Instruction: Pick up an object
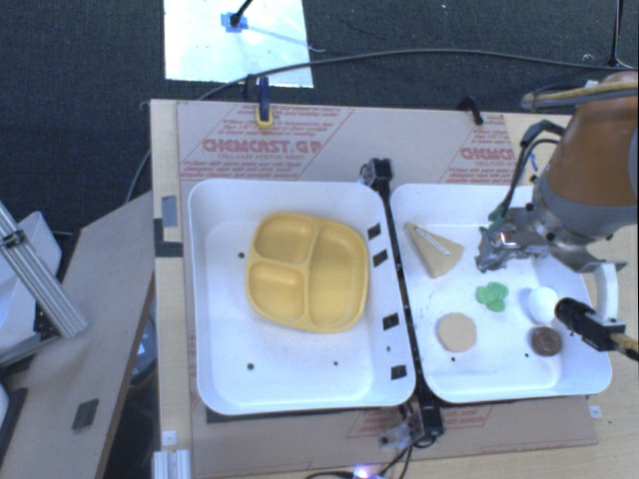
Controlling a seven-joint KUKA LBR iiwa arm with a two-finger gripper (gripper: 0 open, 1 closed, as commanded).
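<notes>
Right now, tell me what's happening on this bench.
A grey and orange robot arm reaches in over the right-hand bin, its gripper hanging above the bin's upper middle, near a pale wedge-shaped piece. Nothing shows between its fingers, so no pick has happened yet. Also lying in that bin are a small green piece, a round tan disc, a white egg-like object and a small brown round piece. The left-hand bin holds a yellow divided plate.

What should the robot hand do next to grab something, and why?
Probably move straight down a little. The gripper hangs over the right bin, just above the green piece, with the wedge to its left. Nothing is between its fingers yet.
</notes>
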